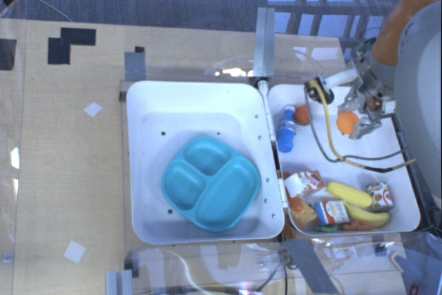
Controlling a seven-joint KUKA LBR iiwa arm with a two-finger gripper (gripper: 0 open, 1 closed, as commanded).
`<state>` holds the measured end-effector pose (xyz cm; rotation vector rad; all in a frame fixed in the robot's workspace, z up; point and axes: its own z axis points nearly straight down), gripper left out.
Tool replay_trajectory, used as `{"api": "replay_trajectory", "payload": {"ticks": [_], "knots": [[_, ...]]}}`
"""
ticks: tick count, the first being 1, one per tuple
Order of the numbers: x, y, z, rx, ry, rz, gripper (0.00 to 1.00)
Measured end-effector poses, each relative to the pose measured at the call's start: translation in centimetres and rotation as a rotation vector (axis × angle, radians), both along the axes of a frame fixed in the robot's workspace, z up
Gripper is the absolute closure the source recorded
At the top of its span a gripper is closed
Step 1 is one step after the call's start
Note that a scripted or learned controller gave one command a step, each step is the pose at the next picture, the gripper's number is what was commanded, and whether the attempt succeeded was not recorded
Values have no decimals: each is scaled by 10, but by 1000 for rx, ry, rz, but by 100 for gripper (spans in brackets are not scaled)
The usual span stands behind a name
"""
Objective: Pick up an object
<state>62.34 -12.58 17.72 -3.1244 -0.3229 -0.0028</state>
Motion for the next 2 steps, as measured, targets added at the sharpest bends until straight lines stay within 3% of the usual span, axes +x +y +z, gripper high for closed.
{"api": "replay_trajectory", "payload": {"ticks": [1, 2], "knots": [[-39, 56, 8, 1, -1, 1, 100], [5, 65, 58, 1, -2, 39, 100]]}}
